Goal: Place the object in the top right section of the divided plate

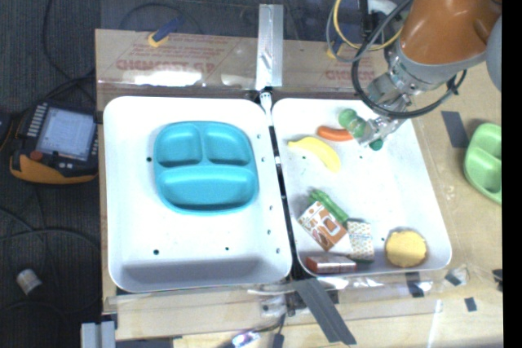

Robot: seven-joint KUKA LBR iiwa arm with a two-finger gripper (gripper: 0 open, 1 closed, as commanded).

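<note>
A blue divided plate [204,165] lies in the left bin, with two small sections at the top and one wide section below; all three hold nothing. My gripper [371,129] hangs over the top of the right bin, below the orange band of the arm. Green shows at its tip, right beside an orange carrot-like piece [333,134]. A yellow banana [318,151] lies just left and below the gripper.
The right bin [424,200] also holds a green stick [326,204], a brown-and-white packet [324,226], a patterned cup [360,239], a round yellow-brown item [405,247] and a dark red bar [330,264]. A green object [487,159] sits outside at the right.
</note>
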